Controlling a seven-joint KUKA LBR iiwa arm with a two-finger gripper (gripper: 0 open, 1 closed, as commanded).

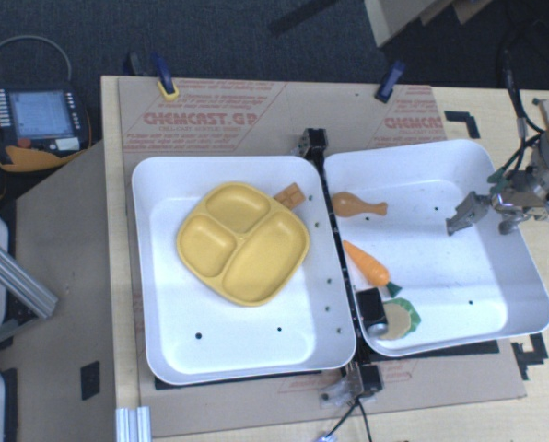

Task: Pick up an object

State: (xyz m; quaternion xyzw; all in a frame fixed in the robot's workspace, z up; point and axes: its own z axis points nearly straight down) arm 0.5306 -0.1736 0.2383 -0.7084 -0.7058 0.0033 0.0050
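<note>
Camera view: the fingers (482, 212) over the right bin (496, 274) are blurred, state unclear; yellow plate (243, 243) half-hides a brown block (289, 195).

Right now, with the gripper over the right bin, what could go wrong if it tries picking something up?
1. The orange toy carrot, the brown drumstick-shaped toy and the black block lie close to the right white bin's left wall, so a finger may strike that wall.
2. The black block rests against a round tan and green piece; a grasp may catch both or push one away.
3. The gripper sits near the far right, well away from these things.
</note>
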